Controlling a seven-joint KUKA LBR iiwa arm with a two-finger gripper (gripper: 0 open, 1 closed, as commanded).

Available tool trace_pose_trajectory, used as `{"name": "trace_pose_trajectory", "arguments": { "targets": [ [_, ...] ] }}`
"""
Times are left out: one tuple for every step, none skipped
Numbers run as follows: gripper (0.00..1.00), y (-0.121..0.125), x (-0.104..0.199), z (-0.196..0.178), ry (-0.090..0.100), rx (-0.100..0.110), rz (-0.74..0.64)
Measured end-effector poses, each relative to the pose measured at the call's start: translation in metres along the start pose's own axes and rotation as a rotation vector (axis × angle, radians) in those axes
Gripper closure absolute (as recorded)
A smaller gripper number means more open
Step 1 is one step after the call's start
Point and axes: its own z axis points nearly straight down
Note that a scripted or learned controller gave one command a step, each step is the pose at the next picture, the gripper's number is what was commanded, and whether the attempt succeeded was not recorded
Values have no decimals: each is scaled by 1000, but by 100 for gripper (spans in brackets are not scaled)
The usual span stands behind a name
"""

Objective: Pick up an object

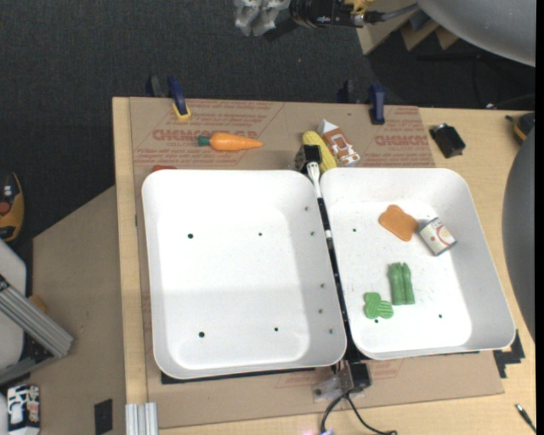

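You have two white bins side by side on a cardboard sheet that covers the bench. The things you could pick lie in the right bin. An orange piece sits toward its back edge, a little left of the middle. Just to its right, close to it or perhaps touching it, lies a small white and grey carton, tipped at an angle. Nearer the front edge you see a green ridged piece set roughly upright in the view, and a rounder green piece just beside it at its lower left, toward the bin's front left corner.

The left bin shows you its white floor with a few dark dots.

Behind the bins, on the cardboard, a toy carrot lies near the left bin's back edge. A yellow corn cob and a small brown and white box rest together where the two bins meet at the back. Two blue clamps grip the cardboard's back edge.

The arm is a grey bulk over the back right corner of the bench, well apart from the objects. You cannot tell the state of the gripper from this view
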Motion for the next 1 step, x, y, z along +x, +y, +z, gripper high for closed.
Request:
{"name": "trace_pose_trajectory", "arguments": {
  "targets": [
    [0,0,-2,0,-1,1,3]
  ]
}}
